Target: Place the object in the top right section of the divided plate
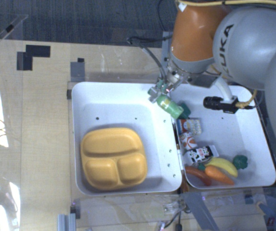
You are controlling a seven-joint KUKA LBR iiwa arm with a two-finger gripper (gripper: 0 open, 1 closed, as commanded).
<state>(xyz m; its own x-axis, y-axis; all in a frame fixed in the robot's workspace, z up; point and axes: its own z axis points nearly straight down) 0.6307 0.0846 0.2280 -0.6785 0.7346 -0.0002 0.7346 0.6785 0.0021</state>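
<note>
A yellow divided plate (112, 156) lies in the left bin (94, 100), near its front, with one long section at the far side and two smaller ones at the near side. My gripper (162, 95) hangs over the divider between the two bins, above and to the right of the plate. A pale green cylindrical object (170, 107) sits slanted between its fingertips, raised off the bin floor. The gripper looks shut on it. A darker green piece (184, 111) shows just behind the object.
The right bin (253, 129) holds small printed cartons (191, 126), a black and white carton (199, 154), a banana (223, 166), a carrot (216, 174) and a dark green vegetable (240, 161). The arm's large grey body looms over the right bin's far corner.
</note>
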